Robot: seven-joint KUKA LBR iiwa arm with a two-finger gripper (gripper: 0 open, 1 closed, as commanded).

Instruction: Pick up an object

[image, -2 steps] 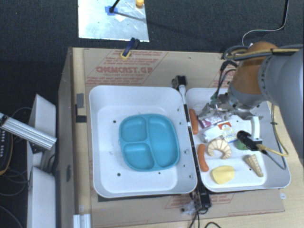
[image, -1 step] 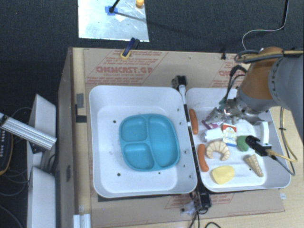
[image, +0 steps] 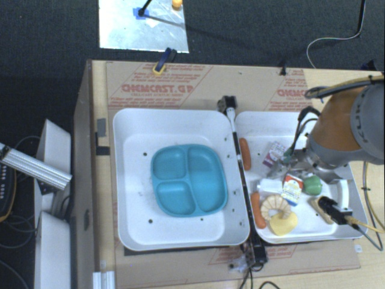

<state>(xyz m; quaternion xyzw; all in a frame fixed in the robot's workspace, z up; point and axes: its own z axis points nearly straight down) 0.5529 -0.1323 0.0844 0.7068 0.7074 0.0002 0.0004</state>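
Your gripper sits low in the right bin among the toy food, beside the green ball; you cannot tell whether it grips anything. Nothing looks lifted yet, so the pick remains to be done.

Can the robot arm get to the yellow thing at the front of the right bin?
Probably yes. The yellow thing lies on top at the front of the right bin with nothing over it, and the arm hangs just behind it.
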